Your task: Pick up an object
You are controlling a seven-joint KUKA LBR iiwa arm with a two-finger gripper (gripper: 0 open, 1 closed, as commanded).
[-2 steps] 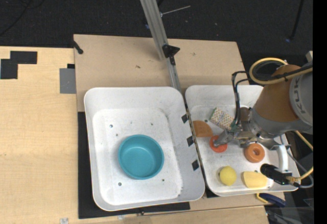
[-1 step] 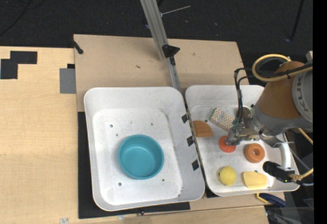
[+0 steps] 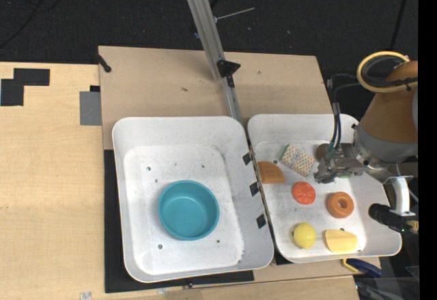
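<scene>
Camera view: looking down at a slant on the worktop (image 3: 48,175), which is carrying two white bins side by side.
Left bin (image 3: 136,138): it is holding a teal bowl (image 3: 189,209), sitting upright in the lower middle.
Right bin (image 3: 273,129): it is holding the small objects, all lying apart from one another.
Patterned block (image 3: 296,157): it is lying tilted near the bin's upper middle, just left of the hand.
Brown piece (image 3: 270,173): it is resting by the bin's left wall.
Red object (image 3: 304,193): it is sitting near the centre, below the patterned block.
Orange ring (image 3: 340,205): it is lying flat to the right of the red object.
Yellow ball (image 3: 304,235): it is sitting near the front edge.
Yellow wedge (image 3: 340,241): it is lying just right of the ball.
Arm (image 3: 389,114): it is reaching in from the right, over the right bin.
Hand (image 3: 326,170): it is hovering between the patterned block and the orange ring; whether it is released or clenched cannot be told, and nothing is showing between its tips.
Metal rail (image 3: 205,22): it is leaning across the back of the worktop.
</scene>
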